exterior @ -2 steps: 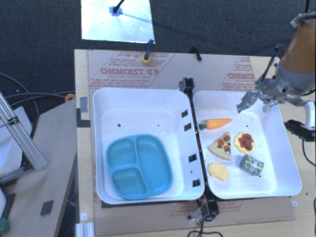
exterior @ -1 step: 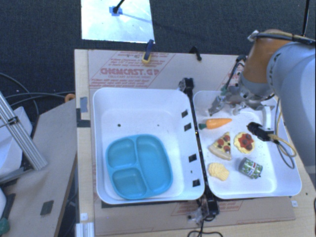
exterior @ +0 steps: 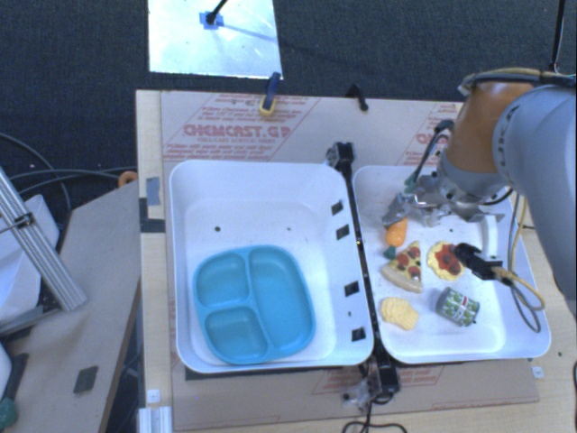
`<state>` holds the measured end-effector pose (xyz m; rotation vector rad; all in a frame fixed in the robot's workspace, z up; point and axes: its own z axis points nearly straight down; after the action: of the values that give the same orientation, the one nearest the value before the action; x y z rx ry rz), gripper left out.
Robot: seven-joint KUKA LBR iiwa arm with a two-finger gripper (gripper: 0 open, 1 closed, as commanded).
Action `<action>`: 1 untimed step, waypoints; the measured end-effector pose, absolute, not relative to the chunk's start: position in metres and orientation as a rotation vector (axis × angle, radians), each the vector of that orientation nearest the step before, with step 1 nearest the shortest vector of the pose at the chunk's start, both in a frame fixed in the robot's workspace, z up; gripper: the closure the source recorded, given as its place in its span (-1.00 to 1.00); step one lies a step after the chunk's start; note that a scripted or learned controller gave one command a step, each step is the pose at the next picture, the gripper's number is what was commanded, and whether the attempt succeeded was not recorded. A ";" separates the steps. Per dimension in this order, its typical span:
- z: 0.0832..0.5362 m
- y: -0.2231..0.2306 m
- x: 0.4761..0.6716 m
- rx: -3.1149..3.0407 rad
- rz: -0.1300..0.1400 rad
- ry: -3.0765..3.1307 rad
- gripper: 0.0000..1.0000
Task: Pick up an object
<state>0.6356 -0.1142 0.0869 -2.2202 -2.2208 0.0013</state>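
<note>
Grey arm's 2-finger gripper [exterior: 398, 213] hangs low in the right white bin [exterior: 527, 341], just above a small orange carrot-like toy [exterior: 396, 234]; can't tell its opening or any hold. Pizza-slice toy [exterior: 405, 267] just below. Blue 3-compartment tray [exterior: 253, 304] in the left white bin [exterior: 207, 188].

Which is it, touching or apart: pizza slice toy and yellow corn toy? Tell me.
Apart. The camera view shows white bin floor between the pizza slice toy and the yellow corn toy.

Even, bright overhead light washes out the white bins [exterior: 270, 188]. Shadows are soft. The picture is slightly soft and grainy throughout.
</note>
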 end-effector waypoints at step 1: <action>0.099 -0.114 0.638 -2.223 -0.006 -2.226 1.00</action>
<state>0.6384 -0.1145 0.0992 -2.2234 -2.2261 -0.0057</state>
